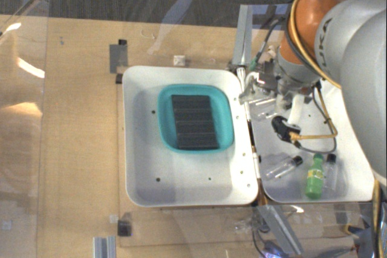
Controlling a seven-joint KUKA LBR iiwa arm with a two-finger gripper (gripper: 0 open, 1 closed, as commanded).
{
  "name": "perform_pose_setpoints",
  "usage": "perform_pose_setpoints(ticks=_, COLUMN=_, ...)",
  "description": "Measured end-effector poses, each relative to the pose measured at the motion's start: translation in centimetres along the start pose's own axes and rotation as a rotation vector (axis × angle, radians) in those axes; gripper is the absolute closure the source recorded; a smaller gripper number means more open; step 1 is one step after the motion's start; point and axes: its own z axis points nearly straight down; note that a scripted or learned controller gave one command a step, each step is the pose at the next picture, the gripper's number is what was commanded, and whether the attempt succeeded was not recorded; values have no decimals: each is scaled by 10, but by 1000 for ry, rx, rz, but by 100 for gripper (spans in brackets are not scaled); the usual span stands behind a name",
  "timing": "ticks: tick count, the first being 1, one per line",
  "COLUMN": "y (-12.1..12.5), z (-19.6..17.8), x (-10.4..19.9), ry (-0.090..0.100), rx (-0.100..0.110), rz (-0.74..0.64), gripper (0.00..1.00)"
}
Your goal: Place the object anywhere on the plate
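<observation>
A teal plate (225, 124) with a dark ribbed rectangle (195, 122) on its middle lies in the left bin (145, 178). In the right bin (357, 187), a small green bottle (314, 177) lies near the front edge. A clear tube with a dark cap (282, 167) lies just to its left. My gripper (270, 104) hangs over the back left part of the right bin, close to the wall between the two bins. It is well behind the bottle and the tube. The wrist and cabling hide its tips.
The grey arm with its orange band (308, 15) covers the right bin's back right corner. A black cable with a yellow hose (302, 137) loops below the wrist. A metal upright (243, 39) stands behind the bins. A small white cube (179, 60) sits behind the left bin.
</observation>
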Motion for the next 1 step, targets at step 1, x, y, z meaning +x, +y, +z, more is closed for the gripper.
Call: perform_pose_setpoints(ticks=1, y=0, z=0, x=0, ry=0, rx=-1, rz=0, gripper=0)
